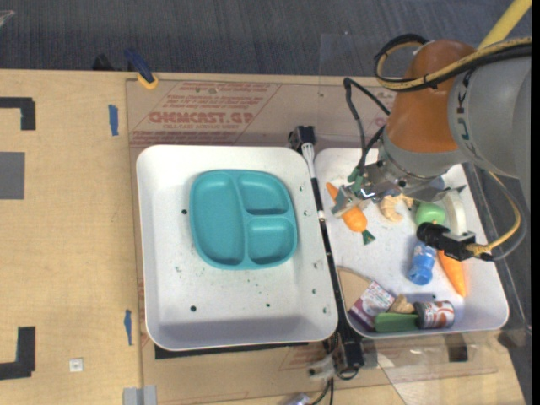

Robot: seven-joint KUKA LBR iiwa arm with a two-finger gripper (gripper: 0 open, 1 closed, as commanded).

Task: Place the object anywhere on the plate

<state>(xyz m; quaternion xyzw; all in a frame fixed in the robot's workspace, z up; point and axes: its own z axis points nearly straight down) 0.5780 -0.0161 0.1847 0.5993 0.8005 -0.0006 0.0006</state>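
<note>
While clutter (a packet (372, 300), a can (435, 313), a blue bottle (422, 264)) crowds the right bin's (494, 310) near edge, the toy carrot (355, 218) lies farther back, just under the gripper (364, 189). Its grip I cannot tell. Best to close squarely on the carrot, lift clear, then cross to the teal plate (245, 219) in the left bin (169, 310).

Probably a robotics lab: a KUKA arm (472, 99) reaches over 2 white bins (169, 310) on a cardboard-covered bench (67, 251) marked with black tape, cables (396, 53) trailing.
</note>
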